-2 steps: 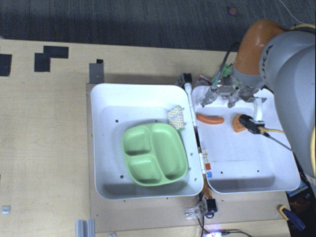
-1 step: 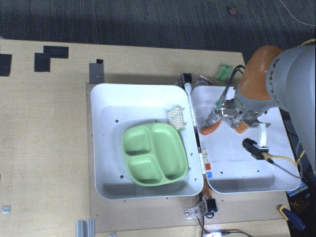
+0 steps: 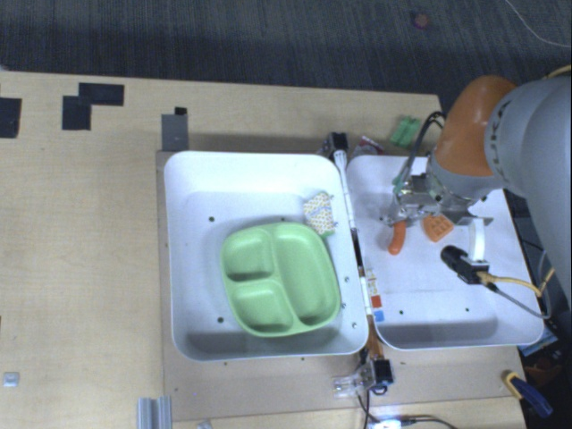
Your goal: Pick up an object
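Our end effector (image 3: pixel 413 206) hangs over the right bin (image 3: pixel 429 311), toward its far side; we cannot tell whether it is wide or narrow. Just nearer us than its tip, a small orange carrot (image 3: pixel 397 238) lies on the bin floor, and an orange wedge (image 3: pixel 437 229) lies just beside it on the view's right. In the left bin (image 3: pixel 192 239) we see a green tray (image 3: pixel 279 278) with three compartments and a patterned scrap (image 3: pixel 319 211) at its far corner. Both bins rest on a pale tabletop (image 3: pixel 80 266).
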`<state>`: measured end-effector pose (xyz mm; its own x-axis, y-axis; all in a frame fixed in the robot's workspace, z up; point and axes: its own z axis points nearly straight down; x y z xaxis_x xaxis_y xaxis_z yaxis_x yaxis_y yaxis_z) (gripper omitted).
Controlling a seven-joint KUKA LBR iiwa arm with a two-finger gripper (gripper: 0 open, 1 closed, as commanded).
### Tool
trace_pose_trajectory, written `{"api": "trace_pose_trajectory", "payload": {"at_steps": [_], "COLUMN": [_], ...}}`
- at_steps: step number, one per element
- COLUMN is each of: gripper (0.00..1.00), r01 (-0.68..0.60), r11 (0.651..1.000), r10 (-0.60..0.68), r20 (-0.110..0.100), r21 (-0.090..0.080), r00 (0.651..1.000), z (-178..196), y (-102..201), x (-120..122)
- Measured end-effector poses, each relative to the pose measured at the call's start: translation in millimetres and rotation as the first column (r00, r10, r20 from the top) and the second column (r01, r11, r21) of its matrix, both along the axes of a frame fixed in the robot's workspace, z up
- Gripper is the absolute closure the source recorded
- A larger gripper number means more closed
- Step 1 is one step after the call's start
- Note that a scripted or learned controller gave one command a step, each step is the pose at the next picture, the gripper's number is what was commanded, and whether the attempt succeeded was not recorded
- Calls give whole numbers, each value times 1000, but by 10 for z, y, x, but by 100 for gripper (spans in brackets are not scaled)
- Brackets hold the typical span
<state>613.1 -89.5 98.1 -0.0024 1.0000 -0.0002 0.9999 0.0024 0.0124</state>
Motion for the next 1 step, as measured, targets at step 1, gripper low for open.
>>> {"api": "trace_pose_trajectory", "payload": {"at_steps": [1], "gripper": [100], "r01": [-2], "r11": [1000], "r10": [2], "r20": [-8], "r21": [2], "r00": [1000], "z": [871], "y": [783], "x": [-445]}}
